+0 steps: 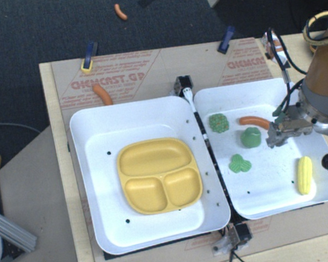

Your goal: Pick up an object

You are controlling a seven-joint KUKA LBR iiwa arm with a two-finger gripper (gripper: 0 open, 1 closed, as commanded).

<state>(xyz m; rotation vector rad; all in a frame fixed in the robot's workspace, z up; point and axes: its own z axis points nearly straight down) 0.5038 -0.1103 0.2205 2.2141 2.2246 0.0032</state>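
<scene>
The right bin (304, 85) holds several toy foods. A green broccoli piece (218, 123) lies at its far left, with an orange sausage (253, 121) just to the right. A round green piece (251, 138) sits below the sausage, and a leafy green piece (239, 163) lies nearer the front. A yellow corn cob (305, 174) rests at the front right. My gripper (276, 137) hangs low over the bin's middle, just right of the round green piece and under the sausage's right end. Nothing shows between its tips.
The left bin (96, 168) carries a yellow divided plate (158, 174). A second orange sausage (102, 94) lies on the cardboard behind the left bin. Blue clamps (89, 57) (226, 40) grip the board's far edge. A black divider (206, 145) runs between the bins.
</scene>
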